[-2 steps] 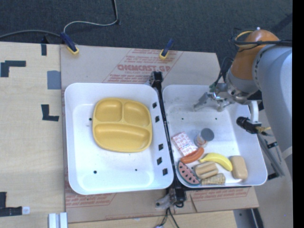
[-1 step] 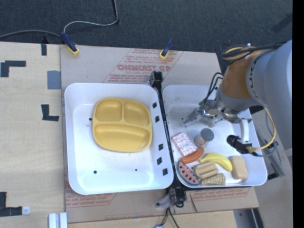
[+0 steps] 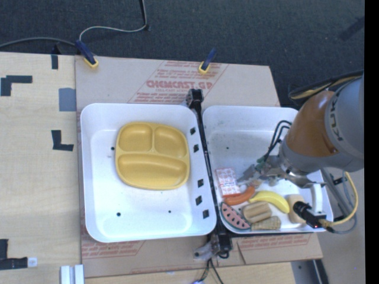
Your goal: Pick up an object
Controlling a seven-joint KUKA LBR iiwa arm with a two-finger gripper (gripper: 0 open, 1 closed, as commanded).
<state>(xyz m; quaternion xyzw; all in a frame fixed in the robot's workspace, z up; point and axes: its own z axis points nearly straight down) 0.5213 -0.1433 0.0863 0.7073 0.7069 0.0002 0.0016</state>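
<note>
Now pincer [image 3: 256, 173] low in right bin [image 3: 237, 123], grip state unclear; sausage [image 3: 240, 196] just below.

Two white bins: left bin [image 3: 98, 176] and right bin [image 3: 237, 129]. One yellow plate [image 3: 152, 155] with three parts. One banana [image 3: 271, 200], one hot dog [image 3: 240, 196], one watermelon slice [image 3: 235, 216], two bread pieces [image 3: 260, 216], one small card [image 3: 225, 180], two yellow clamps [image 3: 87, 54].
</note>
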